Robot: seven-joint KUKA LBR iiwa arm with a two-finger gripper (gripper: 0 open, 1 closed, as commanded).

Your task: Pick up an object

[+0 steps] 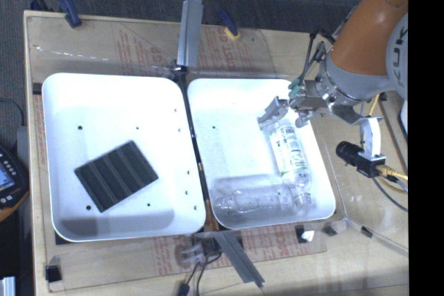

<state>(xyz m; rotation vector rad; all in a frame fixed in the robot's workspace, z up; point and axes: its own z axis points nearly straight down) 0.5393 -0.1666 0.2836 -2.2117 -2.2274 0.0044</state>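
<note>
Camera view: you were looking down at a slant on the worktop (41, 45), two shallow white bins side by side.
Left bin (62, 90): it had one dark ribbed rectangular pad (116, 175) lying flat, turned at an angle, toward the front-left part of the floor.
Right bin (229, 97): you had two clear plastic bottles in there. One bottle (288, 149) lay along the right wall, running front to back. The other bottle (260, 199) lay across the front wall. Their ends met near the front-right corner, looked like touching.
Arm (364, 31): grey with the orange band, it reached in from the right over the back-right corner of the right bin.
End effector (284, 109): it sat just above the far end of the bottle by the right wall, close to its cap. Honestly you couldn't tell if it was open or closed, and nothing was visibly gripped.
Other stuff: blue clamps (68, 7) held the worktop's back edge, and a grey metal bar (189, 31) stood behind the gap between the bins.
</note>
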